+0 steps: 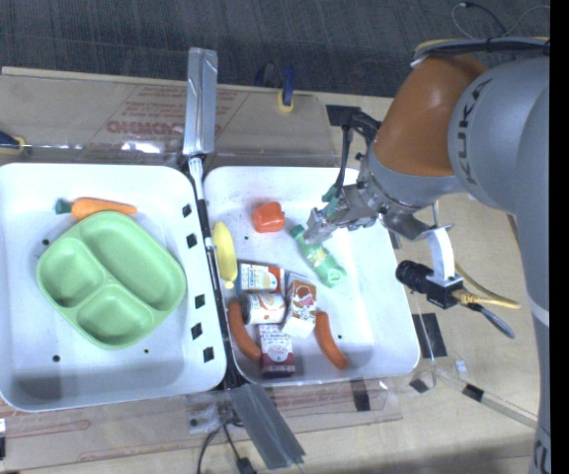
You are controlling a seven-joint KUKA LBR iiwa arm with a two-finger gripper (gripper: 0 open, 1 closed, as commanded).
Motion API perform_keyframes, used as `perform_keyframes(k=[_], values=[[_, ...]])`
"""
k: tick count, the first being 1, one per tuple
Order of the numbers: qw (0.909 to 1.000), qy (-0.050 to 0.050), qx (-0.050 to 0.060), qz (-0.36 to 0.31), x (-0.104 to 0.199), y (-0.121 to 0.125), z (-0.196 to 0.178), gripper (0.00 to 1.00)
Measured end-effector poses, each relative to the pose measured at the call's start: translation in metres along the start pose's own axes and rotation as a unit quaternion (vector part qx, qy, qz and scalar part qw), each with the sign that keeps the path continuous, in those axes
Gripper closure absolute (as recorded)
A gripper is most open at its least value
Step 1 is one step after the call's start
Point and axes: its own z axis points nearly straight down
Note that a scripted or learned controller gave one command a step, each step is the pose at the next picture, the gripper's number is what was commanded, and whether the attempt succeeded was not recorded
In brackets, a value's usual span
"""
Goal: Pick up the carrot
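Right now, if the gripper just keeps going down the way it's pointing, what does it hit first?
Most likely the green bottle in the right bin: the gripper sits right above its upper end. Depth is hard to judge from this slanted view. The carrot lies in the left bin.

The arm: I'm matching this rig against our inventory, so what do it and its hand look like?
The arm is bulky, with rounded light-grey casings and a broad glossy orange band above the wrist. Dark lettering runs along the grey shell. The hand is a small metallic grey assembly with teal-green parts. Thin dark cables loop above the arm.
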Motion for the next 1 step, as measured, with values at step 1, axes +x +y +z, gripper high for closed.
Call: perform_keyframes(k=[1], values=[[1.0,0.0,0.0,0.0,0.0001,0.0,0.0,0.0]])
